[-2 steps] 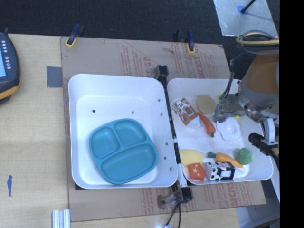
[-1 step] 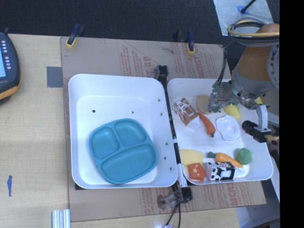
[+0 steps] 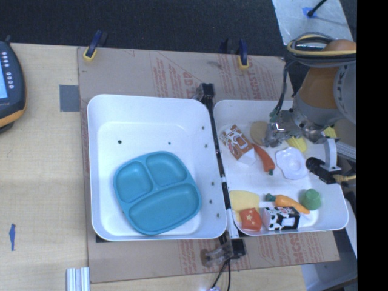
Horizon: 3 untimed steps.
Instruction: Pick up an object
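Two white bins sit side by side below me, touching along their inner rims. The left bin holds one blue divided plate in its near half, with bare floor all along its far side. The right bin is crowded: I count one snack packet, one red chili, one white cup, one green piece, one carrot, one yellow wedge, one red block and one black-and-white carton. Open floor there is only narrow gaps. My arm comes in from the right, wrist steeply down, my gripper low over the far middle of the right bin, just beyond the chili. I cannot tell how my fingers stand.
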### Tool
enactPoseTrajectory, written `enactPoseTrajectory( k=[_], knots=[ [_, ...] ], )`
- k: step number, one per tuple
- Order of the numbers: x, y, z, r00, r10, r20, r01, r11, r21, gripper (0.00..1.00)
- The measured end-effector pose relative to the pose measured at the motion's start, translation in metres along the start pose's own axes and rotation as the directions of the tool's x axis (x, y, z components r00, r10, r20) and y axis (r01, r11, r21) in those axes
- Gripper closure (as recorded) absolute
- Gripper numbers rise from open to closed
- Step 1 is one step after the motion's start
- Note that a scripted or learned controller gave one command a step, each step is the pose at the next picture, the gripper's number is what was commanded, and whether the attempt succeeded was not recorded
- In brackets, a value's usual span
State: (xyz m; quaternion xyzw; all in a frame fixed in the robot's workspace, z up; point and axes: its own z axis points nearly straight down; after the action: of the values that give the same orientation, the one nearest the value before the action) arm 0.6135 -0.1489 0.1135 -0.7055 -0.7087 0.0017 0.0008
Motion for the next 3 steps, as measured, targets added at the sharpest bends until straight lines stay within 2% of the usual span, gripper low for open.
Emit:
enactPoseTrajectory(
  k=[1, 2, 3],
  knots=[
    [-0.018, 0.024, 0.018, 1.0, -0.001, -0.002, 0.001, 1.0, -0.005, 1.0],
    [0.003, -0.017, -0.009, 1.0, 0.002, -0.002, -0.002, 1.0, 0.003, 1.0],
    [-0.04, -0.06, 0.023, 1.0, 0.003, -0.001, -0.003, 1.0, 0.004, 1.0]
  ],
)
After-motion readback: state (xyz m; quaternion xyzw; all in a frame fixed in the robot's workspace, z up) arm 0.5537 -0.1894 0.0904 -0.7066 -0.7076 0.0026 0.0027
